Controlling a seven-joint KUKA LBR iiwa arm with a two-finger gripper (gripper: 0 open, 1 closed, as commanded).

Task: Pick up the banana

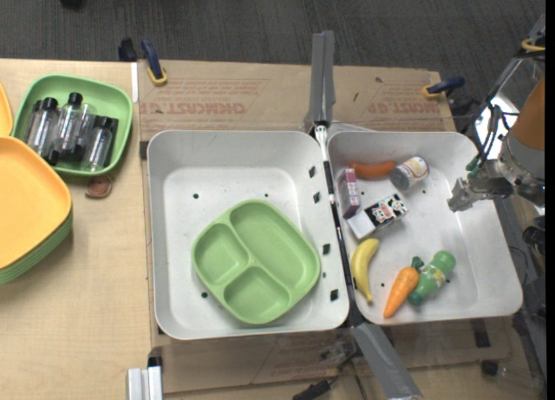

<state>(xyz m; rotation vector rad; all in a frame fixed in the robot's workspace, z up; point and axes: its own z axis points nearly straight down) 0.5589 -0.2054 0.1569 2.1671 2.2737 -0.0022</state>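
Evidently at the approach step, the grey two-finger claw [461, 195], its opening impossible to judge, must travel left and nearer to the curved yellow banana [364, 266], well apart.

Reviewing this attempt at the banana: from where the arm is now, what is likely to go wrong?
1. The yellow curved banana lies close against the right white bin's left wall, so one finger may strike the wall.
2. The orange toy carrot and the black-and-white carton lie close by and could be nudged or grabbed instead.
3. The gripper sits at the bin's far side, with a long reach across.
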